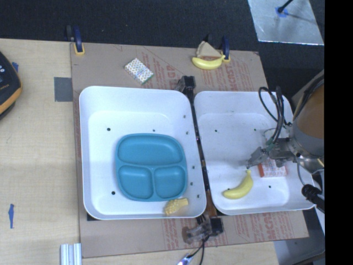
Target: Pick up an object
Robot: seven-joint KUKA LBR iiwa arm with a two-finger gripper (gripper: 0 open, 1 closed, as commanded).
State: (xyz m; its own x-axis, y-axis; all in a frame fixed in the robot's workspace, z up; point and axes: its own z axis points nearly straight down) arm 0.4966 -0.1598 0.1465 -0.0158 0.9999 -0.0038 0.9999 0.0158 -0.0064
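In the right bin point(231, 112) a yellow banana point(239, 187) lies near the front wall. A small white and red packet point(274, 170) lies just to its right, partly under the arm. My gripper point(263, 157) hangs low over the right bin, just above and left of the packet and a little above the banana's upper tip. Nothing visibly sits in its grasp. The left bin point(96, 106) holds a blue divided plate point(150, 166) and a small yellow corn-like piece point(176, 206) at its front wall.
Behind the bins, on the cardboard, lie a second banana with a sandwich-like toy point(208, 59) and a patterned packet point(138, 70). A black and yellow device point(6, 84) sits at the left edge. Black cables point(274, 106) loop from the arm over the right bin.
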